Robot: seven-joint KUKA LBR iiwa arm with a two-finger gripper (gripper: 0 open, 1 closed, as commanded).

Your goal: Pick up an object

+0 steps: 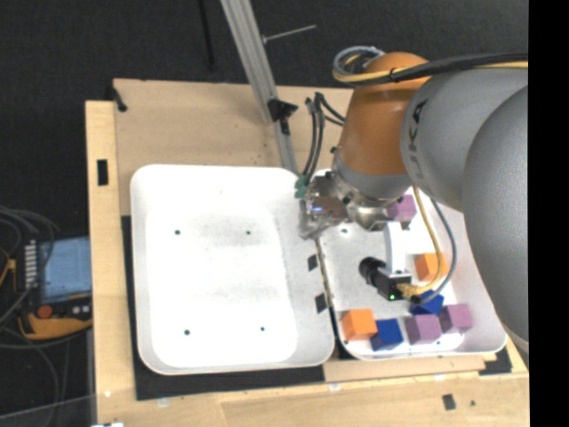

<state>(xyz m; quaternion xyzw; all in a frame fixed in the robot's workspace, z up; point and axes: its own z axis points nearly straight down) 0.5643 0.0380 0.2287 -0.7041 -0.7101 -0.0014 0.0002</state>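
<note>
My gripper sits over the divide between the two bins, at the right bin's 10 o'clock corner; the wrist housing covers the tips, so I cannot tell how they stand, and I see nothing held. The candidates lie along the right bin's 6 o'clock edge: an orange block, a blue block touching it at its 4 o'clock, a purple block just beside that, and another purple block further toward 3 o'clock. I judge them light, rigid and not fragile, with flat faces offering fair friction. The orange block is the best choice: its 9 o'clock side is free. I would close across its two uncrowded parallel faces, away from the blue neighbour.
</note>
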